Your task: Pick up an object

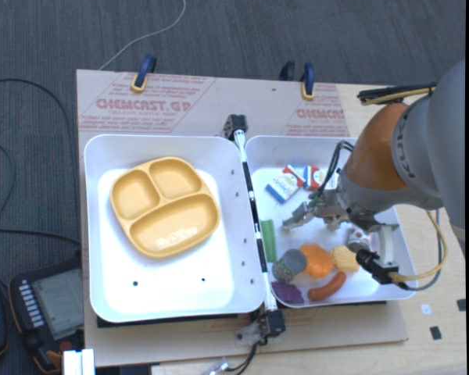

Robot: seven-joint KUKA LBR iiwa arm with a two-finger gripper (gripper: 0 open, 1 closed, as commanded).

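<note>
I see the claw (303,216) spread open over the right bin (259,151) — toys crowd its 6 o'clock rim.

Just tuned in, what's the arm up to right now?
The arm is reaching into the right bin, its pincer low over the toys there. Just below it sit an orange piece, a grey piece, a sausage and a purple piece; a blue-and-white box lies above. Nothing is visibly between its fingers. The yellow divided plate sits in the left bin.
</note>
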